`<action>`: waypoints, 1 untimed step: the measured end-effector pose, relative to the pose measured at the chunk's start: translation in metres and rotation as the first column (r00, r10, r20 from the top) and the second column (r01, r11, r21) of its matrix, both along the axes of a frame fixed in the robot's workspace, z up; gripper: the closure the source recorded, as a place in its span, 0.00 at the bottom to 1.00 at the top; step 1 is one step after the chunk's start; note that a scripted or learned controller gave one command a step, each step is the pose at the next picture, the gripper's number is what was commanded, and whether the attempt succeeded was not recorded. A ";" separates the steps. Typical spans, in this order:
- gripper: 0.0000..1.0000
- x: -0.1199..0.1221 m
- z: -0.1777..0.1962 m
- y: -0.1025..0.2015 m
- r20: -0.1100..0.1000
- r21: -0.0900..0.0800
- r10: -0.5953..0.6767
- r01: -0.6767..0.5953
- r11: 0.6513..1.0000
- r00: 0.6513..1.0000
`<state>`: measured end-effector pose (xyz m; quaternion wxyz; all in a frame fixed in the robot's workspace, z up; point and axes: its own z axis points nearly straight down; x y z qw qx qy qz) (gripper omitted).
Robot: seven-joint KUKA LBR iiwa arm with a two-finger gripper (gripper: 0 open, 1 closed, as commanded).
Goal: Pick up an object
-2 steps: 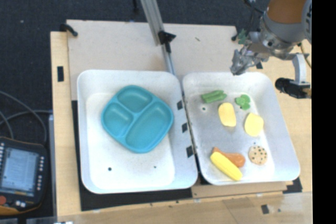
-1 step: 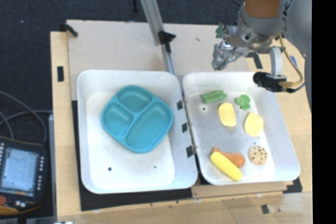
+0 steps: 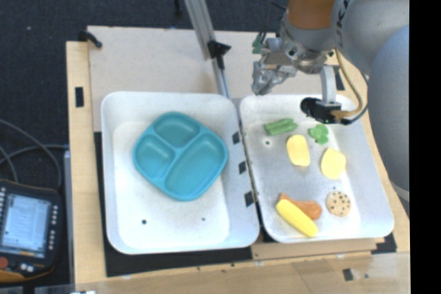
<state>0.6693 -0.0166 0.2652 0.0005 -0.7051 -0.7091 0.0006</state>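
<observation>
Gripper (image 3: 265,82) at right bin (image 3: 358,217) far edge, near green bean (image 3: 280,126); grip state can't tell.

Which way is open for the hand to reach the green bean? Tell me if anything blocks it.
Probably yes, from above. The hand hovers at the right bin's far rim, close to the green bean, which lies flat and apart from the yellow pieces, nothing on top.
</observation>
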 end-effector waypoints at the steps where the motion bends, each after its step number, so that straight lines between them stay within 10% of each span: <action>1: 1.00 0.018 -0.011 0.047 0.003 -0.001 0.000 0.000 1.000 1.000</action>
